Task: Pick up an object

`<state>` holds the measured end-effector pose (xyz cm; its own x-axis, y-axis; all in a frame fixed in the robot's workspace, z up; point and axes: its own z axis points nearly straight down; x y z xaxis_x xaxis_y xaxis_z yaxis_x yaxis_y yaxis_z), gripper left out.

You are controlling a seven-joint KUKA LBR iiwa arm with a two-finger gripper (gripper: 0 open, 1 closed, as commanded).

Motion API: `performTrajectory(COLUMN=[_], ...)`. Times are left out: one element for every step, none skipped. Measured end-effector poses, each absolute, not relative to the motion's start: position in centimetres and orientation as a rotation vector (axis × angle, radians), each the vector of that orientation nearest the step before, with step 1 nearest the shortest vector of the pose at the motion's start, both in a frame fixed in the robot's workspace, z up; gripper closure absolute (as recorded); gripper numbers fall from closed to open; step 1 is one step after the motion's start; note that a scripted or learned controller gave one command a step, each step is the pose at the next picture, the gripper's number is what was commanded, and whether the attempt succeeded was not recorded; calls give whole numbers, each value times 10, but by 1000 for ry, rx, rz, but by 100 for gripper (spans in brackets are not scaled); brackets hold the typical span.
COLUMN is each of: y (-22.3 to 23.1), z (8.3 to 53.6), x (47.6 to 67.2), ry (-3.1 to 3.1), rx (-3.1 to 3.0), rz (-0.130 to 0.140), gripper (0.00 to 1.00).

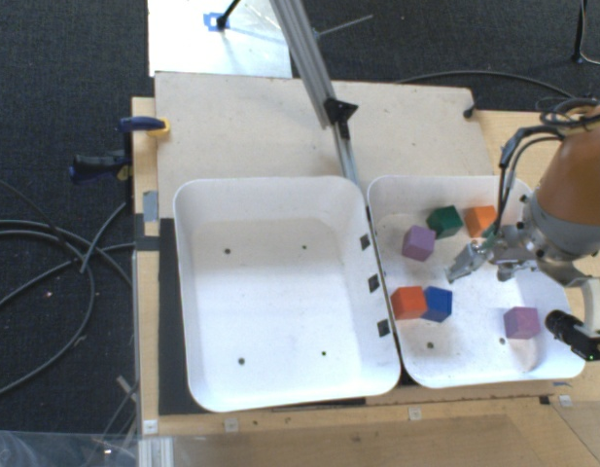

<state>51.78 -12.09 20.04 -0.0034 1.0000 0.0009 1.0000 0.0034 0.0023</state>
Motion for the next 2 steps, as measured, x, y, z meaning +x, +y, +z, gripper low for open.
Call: performTrajectory(y=[-106,-85], z=[86,90], x=[610,650], ry=[2231,2237], rx=[2213,2237], rz=[0,-34], gripper=[0,0])
